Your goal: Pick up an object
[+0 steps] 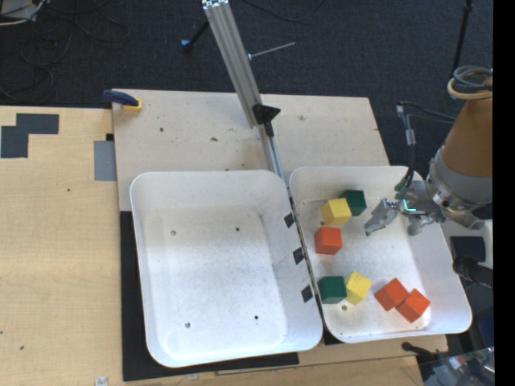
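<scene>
so the tool (396,217) hangs over the right bin (451,312), fingers spread and gripping nothing. Blocks all sit in that bin: yellow (337,210) touching green (353,200) on the far side, an orange one (327,240) just nearer. Risk imo: dropping between the touching pair, a finger lands on top of one and shoves both away instead of grabbing either

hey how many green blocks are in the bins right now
2, both in the right bin: one green block near the far rim behind a yellow block, another green block at the left wall. None seems hidden.
</scene>
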`<state>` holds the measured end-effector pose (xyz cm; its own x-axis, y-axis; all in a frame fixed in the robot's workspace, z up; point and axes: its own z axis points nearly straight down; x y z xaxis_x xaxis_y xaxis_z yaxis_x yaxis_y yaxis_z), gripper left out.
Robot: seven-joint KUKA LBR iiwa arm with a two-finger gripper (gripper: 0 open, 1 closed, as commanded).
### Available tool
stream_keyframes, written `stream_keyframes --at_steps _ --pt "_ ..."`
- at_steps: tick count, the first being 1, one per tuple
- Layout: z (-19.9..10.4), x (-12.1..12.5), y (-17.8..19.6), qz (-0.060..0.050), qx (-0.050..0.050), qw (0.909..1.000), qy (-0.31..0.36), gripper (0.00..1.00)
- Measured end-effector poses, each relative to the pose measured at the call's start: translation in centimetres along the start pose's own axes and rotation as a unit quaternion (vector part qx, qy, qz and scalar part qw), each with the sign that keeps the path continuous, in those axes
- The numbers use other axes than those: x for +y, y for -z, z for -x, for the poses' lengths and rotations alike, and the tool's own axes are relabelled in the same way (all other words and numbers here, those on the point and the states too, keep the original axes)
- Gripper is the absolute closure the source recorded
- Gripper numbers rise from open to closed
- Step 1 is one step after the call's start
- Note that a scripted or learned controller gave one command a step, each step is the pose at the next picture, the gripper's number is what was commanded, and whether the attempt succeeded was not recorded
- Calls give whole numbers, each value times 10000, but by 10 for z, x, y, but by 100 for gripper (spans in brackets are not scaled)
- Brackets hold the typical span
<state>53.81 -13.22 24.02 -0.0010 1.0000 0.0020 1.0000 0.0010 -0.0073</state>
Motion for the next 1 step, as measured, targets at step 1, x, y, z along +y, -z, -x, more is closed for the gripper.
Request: stream_keyframes --at_steps 1 --pt "1 1 2 21 -5 10000 -13 0"
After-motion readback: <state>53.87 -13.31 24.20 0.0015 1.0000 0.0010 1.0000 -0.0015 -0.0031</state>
